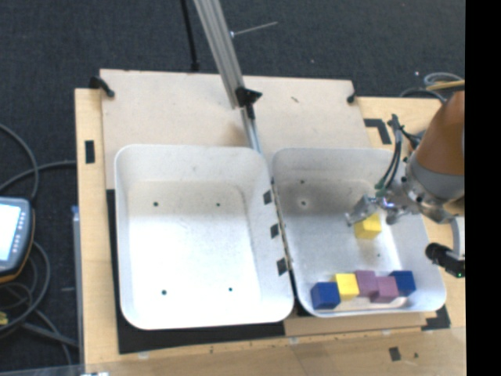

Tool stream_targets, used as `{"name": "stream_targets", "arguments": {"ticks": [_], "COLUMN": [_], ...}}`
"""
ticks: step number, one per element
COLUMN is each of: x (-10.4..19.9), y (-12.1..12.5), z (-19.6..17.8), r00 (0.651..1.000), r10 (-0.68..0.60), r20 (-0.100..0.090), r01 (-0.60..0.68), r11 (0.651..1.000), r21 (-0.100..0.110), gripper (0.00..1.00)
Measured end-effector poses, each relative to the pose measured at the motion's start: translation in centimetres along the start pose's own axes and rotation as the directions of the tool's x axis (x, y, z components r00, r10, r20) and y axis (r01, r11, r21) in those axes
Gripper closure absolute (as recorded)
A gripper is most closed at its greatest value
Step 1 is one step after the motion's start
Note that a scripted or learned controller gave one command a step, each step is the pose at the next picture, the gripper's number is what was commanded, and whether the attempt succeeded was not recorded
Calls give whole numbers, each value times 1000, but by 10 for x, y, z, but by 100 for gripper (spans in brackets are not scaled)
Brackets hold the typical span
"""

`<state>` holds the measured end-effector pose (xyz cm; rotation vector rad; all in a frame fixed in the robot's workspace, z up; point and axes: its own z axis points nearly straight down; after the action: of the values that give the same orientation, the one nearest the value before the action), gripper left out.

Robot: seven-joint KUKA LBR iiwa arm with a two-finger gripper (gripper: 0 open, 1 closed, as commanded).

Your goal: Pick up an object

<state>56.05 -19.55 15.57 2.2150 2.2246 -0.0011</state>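
My gripper [376, 212] is low over the middle of the right bin [313, 171], reaching in from the right under the grey wrist and orange band. A small yellow block [369, 228] lies right at the gripper's lower end, touching it in this view. I cannot tell whether the block is held or resting on the bin floor. Along the bin's front wall sits a row of blocks: a blue one [325, 294], a yellow one [347, 285], two purple ones [376, 284] and another blue one [403, 282].
The left bin [196, 233] stands beside the right one, with a shared divider between them. A slanted metal pole [223, 49] rises from the back of the bench. A handheld pendant [12, 237] and cables lie on the floor to the left.
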Motion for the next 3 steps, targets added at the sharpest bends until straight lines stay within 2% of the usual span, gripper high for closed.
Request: {"name": "stream_targets", "arguments": {"ticks": [1,2,3], "x": [3,2,66], "y": [21,21,40], "z": [58,46,-58], "r00": [1000,1000,1000], "r10": [1,-4,-4], "r20": [3,3,-2], "r01": [-1,4,4], "r11": [1000,1000,1000], "r21": [-4,-4,-9], "gripper": [0,100,100]}}
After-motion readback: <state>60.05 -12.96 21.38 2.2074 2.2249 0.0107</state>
